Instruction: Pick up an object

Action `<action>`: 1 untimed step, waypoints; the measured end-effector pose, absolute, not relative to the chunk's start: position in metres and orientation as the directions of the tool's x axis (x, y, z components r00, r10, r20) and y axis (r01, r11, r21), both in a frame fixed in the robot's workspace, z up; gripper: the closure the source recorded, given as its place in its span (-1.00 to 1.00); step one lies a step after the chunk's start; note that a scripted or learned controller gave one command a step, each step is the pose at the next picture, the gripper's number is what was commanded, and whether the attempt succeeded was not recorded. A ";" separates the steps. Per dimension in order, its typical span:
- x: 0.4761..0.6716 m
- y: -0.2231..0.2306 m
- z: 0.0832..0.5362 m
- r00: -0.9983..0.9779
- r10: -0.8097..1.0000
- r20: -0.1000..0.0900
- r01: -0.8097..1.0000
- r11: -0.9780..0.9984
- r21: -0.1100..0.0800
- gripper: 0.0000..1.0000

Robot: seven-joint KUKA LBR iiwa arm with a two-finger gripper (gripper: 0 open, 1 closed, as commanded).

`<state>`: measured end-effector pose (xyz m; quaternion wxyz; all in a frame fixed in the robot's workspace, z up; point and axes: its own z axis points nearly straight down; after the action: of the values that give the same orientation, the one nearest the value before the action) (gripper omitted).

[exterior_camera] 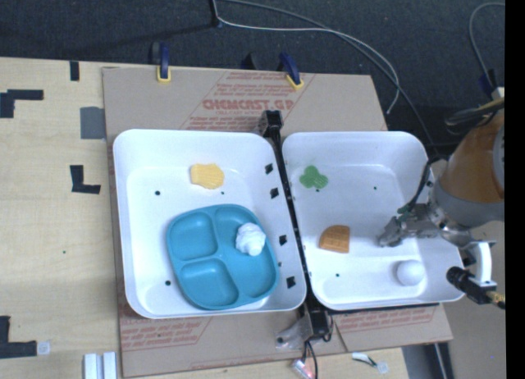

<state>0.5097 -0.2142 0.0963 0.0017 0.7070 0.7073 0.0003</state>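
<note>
**Inspector:** State the gripper [392,236] position and condition.

**Assistant:** It sits low in the right bin [361,143], near that bin's right wall. Its fingers look drawn together with nothing between them.

**Inspector:** Nearest items?

**Assistant:** A white ball [408,271], smooth and round, lies just below the gripper, close to the bin's near rim. An orange wedge [335,239], matte and flat-topped, lies to its left, apart from it. A green lobed piece [313,177] sits further up-left, near the divider edge.

**Inspector:** Open room?

**Assistant:** Bare white floor lies between the wedge and the gripper, and above it.

**Inspector:** Left bin [131,205]?

**Assistant:** Well away: a blue compartment tray [205,267] bearing a crumpled white lump [250,239], and a yellow piece [207,175] above it.
</note>
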 end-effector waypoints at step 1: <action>0.501 -0.214 0.146 0.000 1.000 -0.001 1.000 0.000 0.003 1.00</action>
<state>0.5009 -0.2144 0.1457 0.0016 0.7070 0.7072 0.0007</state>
